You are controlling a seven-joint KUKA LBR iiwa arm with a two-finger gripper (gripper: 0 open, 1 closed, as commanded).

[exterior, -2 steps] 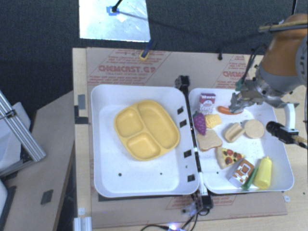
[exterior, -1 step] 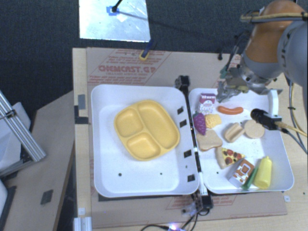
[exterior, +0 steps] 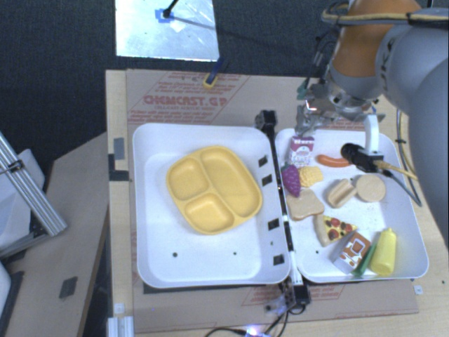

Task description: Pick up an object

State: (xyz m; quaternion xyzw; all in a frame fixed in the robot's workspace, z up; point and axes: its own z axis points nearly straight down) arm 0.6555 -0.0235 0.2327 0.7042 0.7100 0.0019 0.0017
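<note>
The big grey arm (exterior: 414, 69) reaches over the far right corner of the surface (exterior: 182, 100). The left bin (exterior: 151, 258) holds a yellow tray (exterior: 212, 188). The right bin (exterior: 410, 258) holds toy food. The tool (exterior: 306, 123) hangs just above a small milk carton (exterior: 302, 151) at that bin's far left corner.

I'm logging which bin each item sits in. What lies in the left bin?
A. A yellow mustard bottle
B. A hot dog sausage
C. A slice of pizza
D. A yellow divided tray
D: the yellow divided tray lies in the left bin, while the pizza slice, mustard bottle and sausage all lie in the right bin.
</note>
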